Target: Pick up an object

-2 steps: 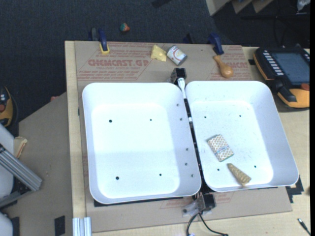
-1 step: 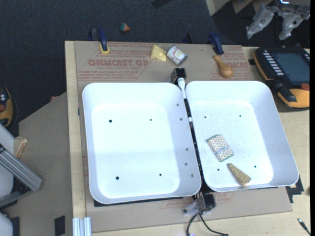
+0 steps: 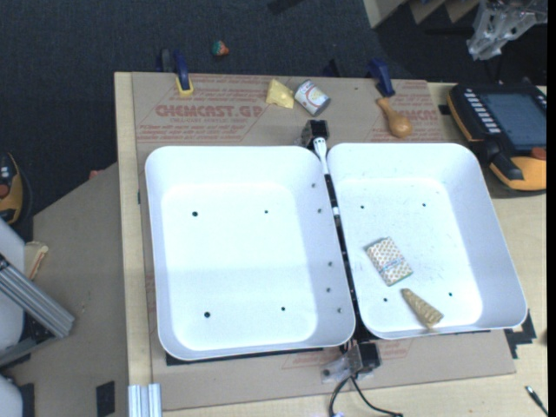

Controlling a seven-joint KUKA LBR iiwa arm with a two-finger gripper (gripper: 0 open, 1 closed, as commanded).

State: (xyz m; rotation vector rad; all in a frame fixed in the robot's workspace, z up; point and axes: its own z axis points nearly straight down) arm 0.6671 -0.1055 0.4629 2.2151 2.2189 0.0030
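Awaiting the approach step, gripper [image 3: 499, 26] (finger state not discernible) parked beyond right bin [image 3: 486, 198]; next move requires descending onto patterned packet [image 3: 387, 260] or cone [image 3: 421, 307].

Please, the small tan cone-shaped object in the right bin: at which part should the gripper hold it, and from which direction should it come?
Probably from straight above, closing across the middle of the tan cone. It lies flat, its length running diagonally, so the fingers should straddle its narrow width. The thin tip looks too slim to hold. It sits close to the right bin's near wall, so finger room there is limited.
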